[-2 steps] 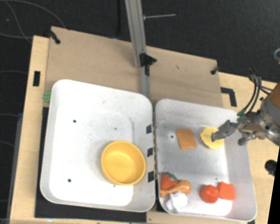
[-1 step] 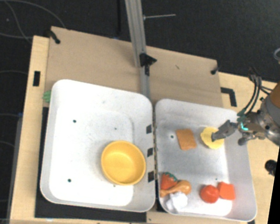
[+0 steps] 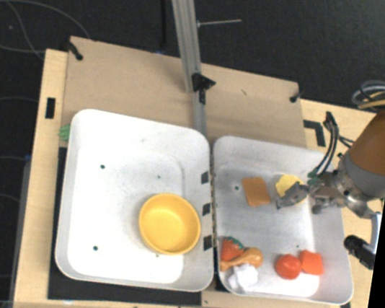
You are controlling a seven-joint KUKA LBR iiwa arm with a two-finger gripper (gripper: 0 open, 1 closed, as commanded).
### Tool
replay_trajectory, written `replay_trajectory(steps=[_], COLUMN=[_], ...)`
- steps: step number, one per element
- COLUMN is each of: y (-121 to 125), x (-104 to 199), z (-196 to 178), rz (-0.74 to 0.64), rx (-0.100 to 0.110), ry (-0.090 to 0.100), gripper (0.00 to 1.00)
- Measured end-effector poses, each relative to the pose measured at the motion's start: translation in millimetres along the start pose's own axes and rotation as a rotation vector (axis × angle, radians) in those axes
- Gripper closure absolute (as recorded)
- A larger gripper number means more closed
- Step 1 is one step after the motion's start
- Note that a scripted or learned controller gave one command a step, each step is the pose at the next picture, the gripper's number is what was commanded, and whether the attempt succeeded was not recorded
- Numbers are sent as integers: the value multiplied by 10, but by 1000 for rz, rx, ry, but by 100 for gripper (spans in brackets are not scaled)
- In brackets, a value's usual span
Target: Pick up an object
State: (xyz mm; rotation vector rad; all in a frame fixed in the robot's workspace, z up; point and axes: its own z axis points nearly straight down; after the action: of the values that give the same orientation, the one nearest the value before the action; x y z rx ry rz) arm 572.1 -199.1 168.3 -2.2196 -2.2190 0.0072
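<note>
Gripper low in right bin, tips right beside yellow block. Can't tell if claw open or closed, or gripping anything. Tan block just left. Yellow bowl in left bin.

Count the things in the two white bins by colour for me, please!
Yellow: 2, the bowl in the left bin and a small yellow piece in the right bin.
Brown: 1, the flat block.
Red: 2, the round piece and the block.
Mixed orange and white: 1, the toy.
Total: 6.
</note>
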Motion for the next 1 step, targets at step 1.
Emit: replay_trajectory(steps=[1], y=[-78], x=[-54], z=[451], rz=[1], rx=[-3], ry=[-1], gripper=[0])
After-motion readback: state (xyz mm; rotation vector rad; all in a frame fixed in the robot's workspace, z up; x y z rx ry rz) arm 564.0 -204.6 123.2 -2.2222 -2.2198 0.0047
